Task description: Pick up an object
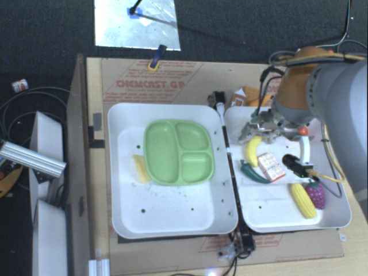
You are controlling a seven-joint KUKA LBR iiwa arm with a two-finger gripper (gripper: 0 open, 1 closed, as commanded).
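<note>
Near edge of right bin [270, 214]: corn [303, 200] and grapes [317, 195], touching each other. Left bin [172, 209], same depth: bare floor.

Mid depth, right bin: small box [270, 167], with a green piece [250, 173] just beside it on the divider side. Left bin: green plate [177, 153] in the middle, yellow piece [141, 168] at its outer edge.

Further back: banana [253, 150], lying flat near the divider, its near end close to the box. Gripper [260, 130] sits right over the banana's far end. Can't tell if it's apart or together, and nothing is visibly clamped. So not picked yet.

Likely target is the banana, being closest to the gripper. My read:
- looks like a toy, probably light and rigid
- smooth curved skin, could slip or roll out of a pinch
- take it across the thick middle, jaws square to its length; avoid the tapered tips
- the box and green piece crowd the near end, so the far half is cleaner

Corn is the fallback: more open, with a textured surface.
</note>
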